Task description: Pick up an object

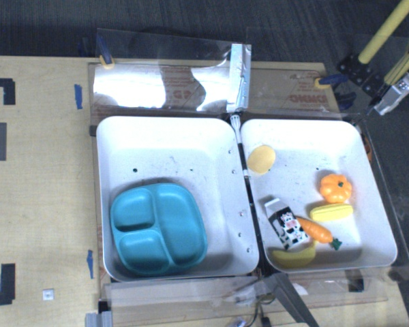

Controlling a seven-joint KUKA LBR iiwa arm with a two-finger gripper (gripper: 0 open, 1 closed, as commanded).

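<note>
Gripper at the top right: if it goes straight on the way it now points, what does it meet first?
Probably the far rim of the right bin, though the gripper height is unclear.

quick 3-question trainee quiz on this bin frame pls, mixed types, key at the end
1. True or false: the blue divided plate lies in the left bin.
2. Which lies nearest the divider between the bins? A) orange pumpkin B) pale yellow round piece C) corn cob
3. Fill in: the carrot lies against the black-and-white ____.

Key: 1 true; 2 B; 3 cow carton.
</note>
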